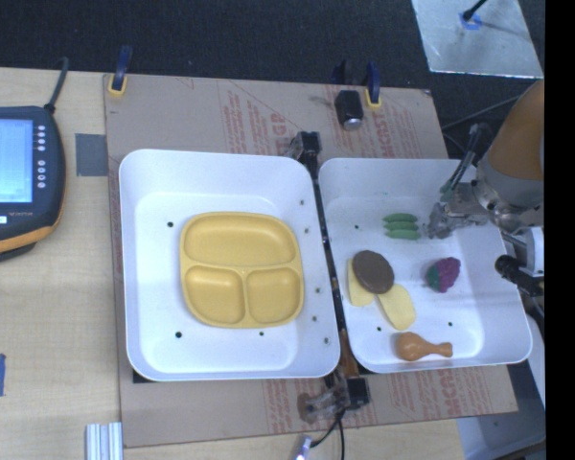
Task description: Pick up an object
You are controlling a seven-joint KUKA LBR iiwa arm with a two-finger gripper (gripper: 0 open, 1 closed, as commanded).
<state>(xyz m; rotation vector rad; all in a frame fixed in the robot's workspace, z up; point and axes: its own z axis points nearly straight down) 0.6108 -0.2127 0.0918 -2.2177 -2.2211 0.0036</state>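
Observation:
The right bin [479, 348] holds several toy foods. A green pea pod [401, 224] lies near its back, a purple bunch of grapes [443, 274] to the right, a brown round patty [373, 270] over a yellow slice [361, 287], a second yellow piece [398, 307] beside it, and an orange chicken drumstick [422, 347] by the front wall. My gripper [442, 220] hangs low over the right bin, just right of the pea pod and above the grapes. I see nothing between its fingers.
The left bin [153, 333] carries a yellow three-compartment plate [241, 268]. A teach pendant [14, 180] lies at the far left of the bench. Clamps [350, 108] sit along the board's back edge. The arm's grey body [513, 175] covers the right bin's far right corner.

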